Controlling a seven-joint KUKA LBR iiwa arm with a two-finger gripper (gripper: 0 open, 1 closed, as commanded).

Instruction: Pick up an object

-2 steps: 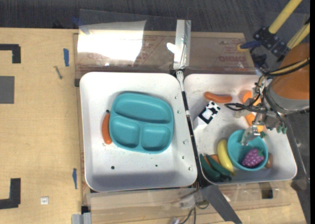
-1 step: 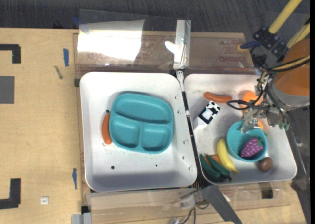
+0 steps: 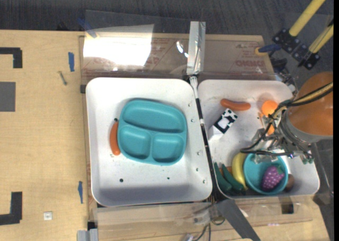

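Where gripper (image 3: 271,147) hangs — fingers blurred (bowl (image 3: 258,176) rim half-covered).

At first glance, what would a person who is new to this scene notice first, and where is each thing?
The large teal divided plate lies in the middle of the left bin, with an orange sausage-like piece along its left edge. In the right bin, a blue bowl holding purple grapes sits near the front, a banana beside it. The arm's orange band hangs over that bin's right side.
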